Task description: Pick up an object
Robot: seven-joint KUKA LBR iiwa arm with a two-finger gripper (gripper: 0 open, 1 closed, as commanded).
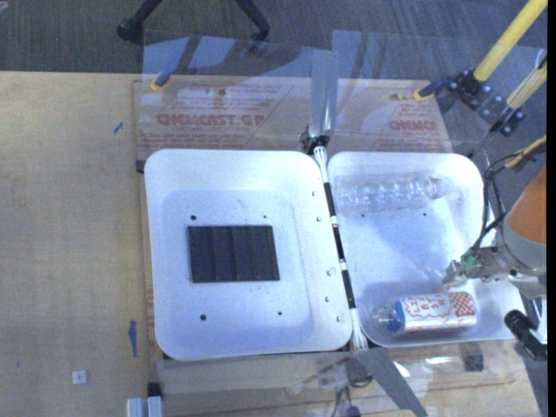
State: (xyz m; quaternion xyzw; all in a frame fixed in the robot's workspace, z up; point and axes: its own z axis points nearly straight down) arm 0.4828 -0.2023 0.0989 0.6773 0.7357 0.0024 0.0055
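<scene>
We see 2 bins on the desk (69,233). The left bin (174,181) holds a dark ribbed pad (233,253); the right bin (473,185) holds a clear bottle (387,191) and a red-patterned tube (432,310). The pincer (459,270) hovers just above the tube; we cannot tell its state.

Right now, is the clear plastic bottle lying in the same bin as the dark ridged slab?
No. The clear bottle lies in the right bin, while the dark slab lies in the left bin.
</scene>
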